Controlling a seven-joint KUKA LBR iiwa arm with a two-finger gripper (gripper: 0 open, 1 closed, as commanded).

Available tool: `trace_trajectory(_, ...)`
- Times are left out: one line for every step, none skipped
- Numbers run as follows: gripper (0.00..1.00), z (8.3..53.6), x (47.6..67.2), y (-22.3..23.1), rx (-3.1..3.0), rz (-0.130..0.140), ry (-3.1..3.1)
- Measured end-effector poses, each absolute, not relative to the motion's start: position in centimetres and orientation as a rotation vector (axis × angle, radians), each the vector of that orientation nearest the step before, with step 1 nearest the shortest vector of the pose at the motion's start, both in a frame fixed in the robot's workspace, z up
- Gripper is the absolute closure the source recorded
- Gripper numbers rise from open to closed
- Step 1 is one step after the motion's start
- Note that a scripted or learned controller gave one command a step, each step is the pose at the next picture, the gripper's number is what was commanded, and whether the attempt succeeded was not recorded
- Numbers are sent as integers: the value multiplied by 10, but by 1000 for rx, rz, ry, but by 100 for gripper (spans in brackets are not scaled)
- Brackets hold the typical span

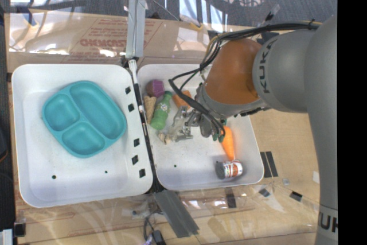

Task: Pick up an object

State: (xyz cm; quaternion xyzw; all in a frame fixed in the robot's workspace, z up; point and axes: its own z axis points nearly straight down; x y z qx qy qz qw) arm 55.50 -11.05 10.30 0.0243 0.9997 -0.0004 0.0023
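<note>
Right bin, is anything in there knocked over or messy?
Yes. The small can near the right bin's front edge lies on its side. The other toys, such as the green bottle and the carrot, lie jumbled at different angles around the pincer. Nothing looks spilled or broken.

Bench (69, 43) bearing two white bins (34, 181)

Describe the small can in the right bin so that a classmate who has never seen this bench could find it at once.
Start at the right bin, the one the grey arm reaches into. Go to its near right corner, just below the carrot. There the small can lies on its side; its cylinder shape, metal end and red-and-white label set it apart from the food items nearby.
</note>
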Motion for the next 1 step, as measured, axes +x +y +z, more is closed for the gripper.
trace_trajectory(100, 113, 556, -109, 62, -2, 3133)
